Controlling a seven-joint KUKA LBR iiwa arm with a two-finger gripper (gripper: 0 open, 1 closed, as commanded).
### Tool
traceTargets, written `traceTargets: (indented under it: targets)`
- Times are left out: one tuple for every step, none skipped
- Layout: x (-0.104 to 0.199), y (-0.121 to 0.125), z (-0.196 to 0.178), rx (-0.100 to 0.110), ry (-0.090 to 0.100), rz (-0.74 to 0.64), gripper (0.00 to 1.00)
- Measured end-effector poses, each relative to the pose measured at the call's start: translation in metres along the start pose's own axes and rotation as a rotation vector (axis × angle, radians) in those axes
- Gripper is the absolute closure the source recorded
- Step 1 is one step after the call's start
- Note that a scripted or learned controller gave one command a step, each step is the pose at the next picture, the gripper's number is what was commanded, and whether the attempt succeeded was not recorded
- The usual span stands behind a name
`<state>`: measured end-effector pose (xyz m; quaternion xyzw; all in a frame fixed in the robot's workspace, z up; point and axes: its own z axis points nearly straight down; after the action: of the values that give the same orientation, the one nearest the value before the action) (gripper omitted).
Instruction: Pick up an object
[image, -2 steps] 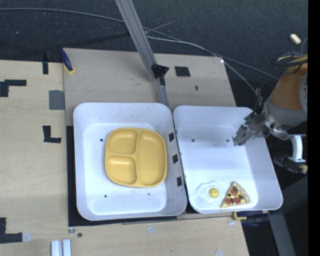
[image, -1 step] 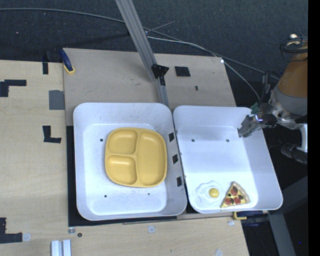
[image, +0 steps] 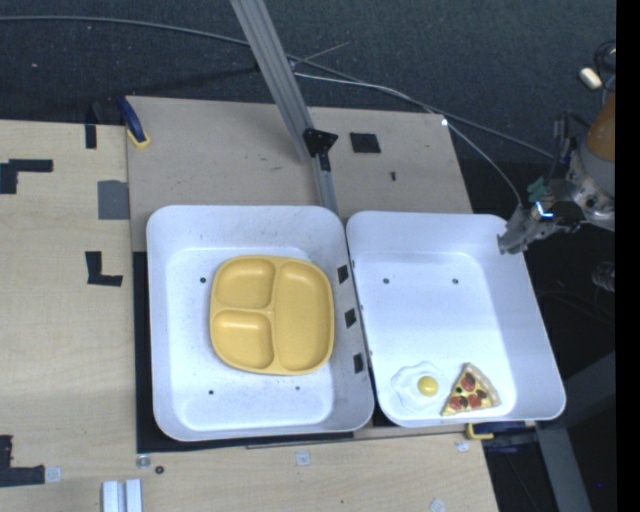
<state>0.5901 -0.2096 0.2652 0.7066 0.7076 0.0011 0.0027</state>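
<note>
The robot's grey two-finger gripper hovers at the right-hand shallow white plastic bin's far corner, its state unclear, nothing visibly held. The approach step seems underway; next it likely must descend toward the toy fried egg or the toy pizza slice.

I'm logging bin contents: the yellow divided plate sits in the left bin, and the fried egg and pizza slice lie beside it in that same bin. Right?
Not quite. The camera view shows the yellow divided plate in the left bin, but the fried egg and pizza slice lie in the right bin, at its near edge.
</note>
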Motion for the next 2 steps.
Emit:
traceTargets:
  targets:
    - [0.000,0.000,-0.005,0.005,0.002,0.000,1.00]
    - [0.057,-0.003,0.011,0.008,0.003,-0.003,1.00]
